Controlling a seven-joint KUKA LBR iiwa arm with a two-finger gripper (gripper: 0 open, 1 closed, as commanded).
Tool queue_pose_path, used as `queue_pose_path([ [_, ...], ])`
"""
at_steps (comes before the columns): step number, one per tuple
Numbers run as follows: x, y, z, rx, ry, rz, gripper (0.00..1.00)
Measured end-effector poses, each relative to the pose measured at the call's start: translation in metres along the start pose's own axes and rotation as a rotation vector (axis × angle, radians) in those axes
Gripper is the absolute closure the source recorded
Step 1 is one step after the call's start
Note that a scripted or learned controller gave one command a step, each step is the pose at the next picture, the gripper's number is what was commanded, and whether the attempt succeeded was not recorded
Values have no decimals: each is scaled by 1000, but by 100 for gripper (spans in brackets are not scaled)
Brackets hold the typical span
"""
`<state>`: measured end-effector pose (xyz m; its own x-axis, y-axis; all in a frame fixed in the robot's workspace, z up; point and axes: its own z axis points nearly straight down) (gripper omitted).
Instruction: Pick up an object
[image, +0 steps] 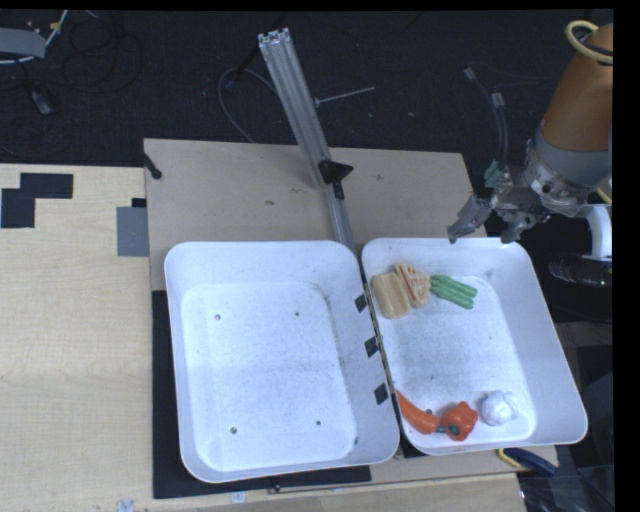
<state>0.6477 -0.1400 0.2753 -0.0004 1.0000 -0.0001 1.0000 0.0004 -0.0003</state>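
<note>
The right bin (540, 330) holds a tan bread-like piece (398, 291) and a green bean-shaped toy (453, 291) near its far-left corner. At its near edge lie an orange-red carrot-shaped toy (416, 417), a red pepper-like toy (460, 420) and a white ball-like object (497, 408). My gripper (489, 225) hangs above the bin's far rim, to the right of the green toy and well away from it. Its two dark fingers are spread apart, and nothing sits between them.
The left bin (190, 300) lies beside the right one, joined by black clips (371, 345). A slanted aluminium rail (305, 120) rises behind the bins. Cables trail over the dark floor at the back. Light wooden bench surface (70, 330) extends to the left.
</note>
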Motion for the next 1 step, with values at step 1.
queue_pose_path([
  [1, -3, 10, -120, -8, -1, 87, 0],
])
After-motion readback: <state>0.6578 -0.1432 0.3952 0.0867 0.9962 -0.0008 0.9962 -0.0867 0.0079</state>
